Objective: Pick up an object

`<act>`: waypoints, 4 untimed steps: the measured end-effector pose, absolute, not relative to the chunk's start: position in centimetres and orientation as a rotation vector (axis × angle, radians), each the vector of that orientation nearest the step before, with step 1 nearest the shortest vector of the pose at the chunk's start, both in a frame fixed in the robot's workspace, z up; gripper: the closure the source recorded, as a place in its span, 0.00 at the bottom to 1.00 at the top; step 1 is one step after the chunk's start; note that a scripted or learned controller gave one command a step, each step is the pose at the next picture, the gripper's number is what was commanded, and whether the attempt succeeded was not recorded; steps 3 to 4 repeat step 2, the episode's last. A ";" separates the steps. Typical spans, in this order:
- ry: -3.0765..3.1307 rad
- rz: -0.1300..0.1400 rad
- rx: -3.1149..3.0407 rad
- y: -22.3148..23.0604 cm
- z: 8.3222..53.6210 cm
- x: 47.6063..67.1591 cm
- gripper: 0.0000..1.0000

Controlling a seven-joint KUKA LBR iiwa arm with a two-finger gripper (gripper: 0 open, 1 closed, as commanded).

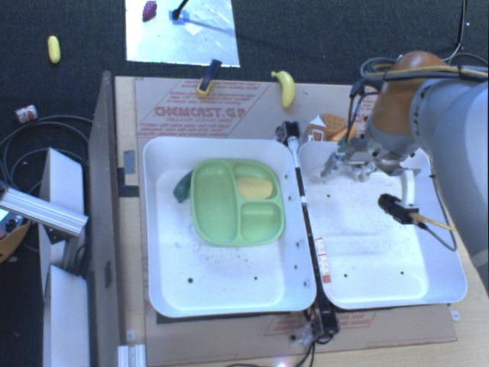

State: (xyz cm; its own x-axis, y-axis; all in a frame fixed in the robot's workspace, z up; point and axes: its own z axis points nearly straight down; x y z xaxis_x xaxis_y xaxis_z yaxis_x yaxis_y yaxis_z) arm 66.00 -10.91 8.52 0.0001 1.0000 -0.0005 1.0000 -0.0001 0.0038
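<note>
The gripper (348, 171) hangs spread open, holding nothing. The nearest thing to pick, a yellow piece (254, 186) on the green plate (221, 222), lies to its left in the view, in the neighbouring bin (229, 285), lengthwise toward the gripper.

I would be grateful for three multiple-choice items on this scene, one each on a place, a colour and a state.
1. The green plate lies:
A) in the view's left bin
B) in the right bin
C) on the floor

2. The item in the plate's upper right compartment is:
A) red
B) yellow
C) blue

3. The plate rests:
A) upside down
B) on edge
C) flat, open side up

Answers:
1 A, it sits within that bin's walls.
2 B, it shows pale yellow against the green.
3 C, its three compartments face up.
</note>
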 end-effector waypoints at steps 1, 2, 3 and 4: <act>2.226 0.004 2.214 -9.6 8.5 66.6 0.00; 2.226 0.002 2.214 -8.8 8.5 66.3 0.00; 2.226 0.002 2.214 -8.8 8.5 66.3 0.00; 2.226 0.002 2.214 -8.8 8.5 66.3 0.00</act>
